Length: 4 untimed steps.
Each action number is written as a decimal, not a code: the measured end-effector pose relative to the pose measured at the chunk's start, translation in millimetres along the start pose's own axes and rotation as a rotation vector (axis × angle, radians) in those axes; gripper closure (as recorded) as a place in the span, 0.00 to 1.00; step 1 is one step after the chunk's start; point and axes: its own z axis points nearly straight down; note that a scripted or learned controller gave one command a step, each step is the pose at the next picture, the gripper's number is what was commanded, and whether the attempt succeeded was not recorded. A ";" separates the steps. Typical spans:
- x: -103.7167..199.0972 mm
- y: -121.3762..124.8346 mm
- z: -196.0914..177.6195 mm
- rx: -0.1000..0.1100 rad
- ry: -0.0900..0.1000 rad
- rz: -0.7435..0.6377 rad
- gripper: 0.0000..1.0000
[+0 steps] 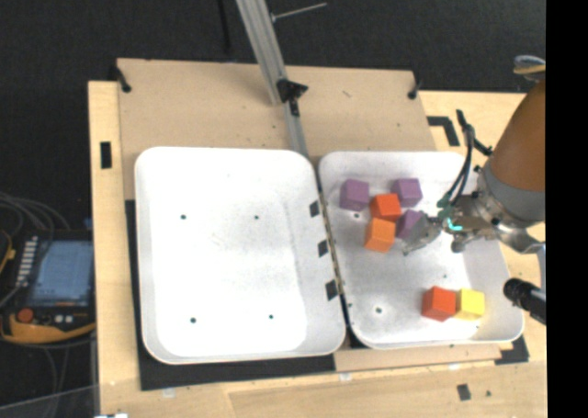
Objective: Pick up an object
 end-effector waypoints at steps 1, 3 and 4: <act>-0.2 0.9 -2.3 -0.006 -0.001 0.003 0.00; -1.0 2.5 104.8 0.000 -0.002 0.005 0.00; -3.0 3.6 140.9 -0.006 -0.004 0.004 0.00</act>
